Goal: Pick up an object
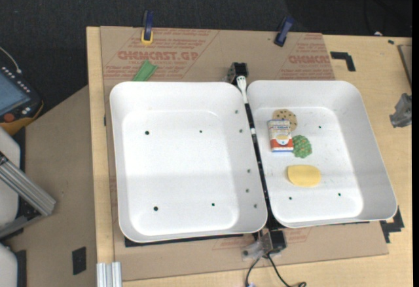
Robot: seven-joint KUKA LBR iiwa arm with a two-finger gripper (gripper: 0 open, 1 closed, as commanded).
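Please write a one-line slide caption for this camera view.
Two white bins on a bench: the right bin holds a cookie, small carton, green item and yellow item.

Four small objects, clustered in the right bin (366, 148), left of its centre.

A round chocolate-chip cookie (285, 117) lies flat, farthest from the camera. A small red-and-white carton (280, 135) lies on its side, overlapping the cookie's near edge. A green broccoli-like piece (302, 145) touches the carton's right side. A yellow oval piece (304, 175), lemon-like, lies apart, nearer the camera.
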